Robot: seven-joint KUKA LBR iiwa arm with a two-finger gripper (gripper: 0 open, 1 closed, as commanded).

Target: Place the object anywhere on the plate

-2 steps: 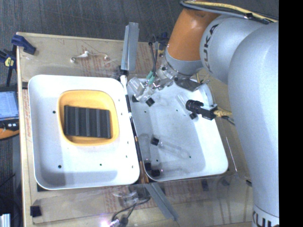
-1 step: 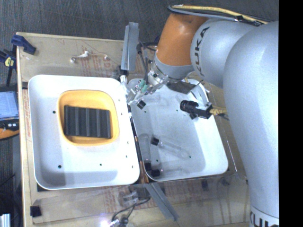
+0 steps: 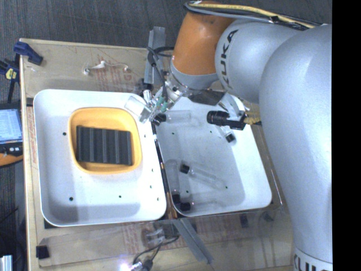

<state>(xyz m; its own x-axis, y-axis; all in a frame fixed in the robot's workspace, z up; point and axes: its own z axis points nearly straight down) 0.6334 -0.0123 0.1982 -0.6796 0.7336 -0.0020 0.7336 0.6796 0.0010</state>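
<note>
A yellow square plate (image 3: 79, 123) lies in the left white bin (image 3: 51, 185). A dark grey ridged block (image 3: 104, 145) rests flat on the plate's middle. My gripper (image 3: 151, 110) hangs over the upper end of the wall between the two bins, just off the plate's top right corner and apart from the block. A small pale, see-through piece (image 3: 134, 103) shows right beside the gripper's tip; whether it is held is unclear.
The right white bin (image 3: 254, 191) holds clear plastic pieces with black ends (image 3: 198, 175) and a small black piece (image 3: 184, 203) near its front wall. The large grey arm covers the bench's right side. A blue clamp (image 3: 27, 52) sits at the far left corner.
</note>
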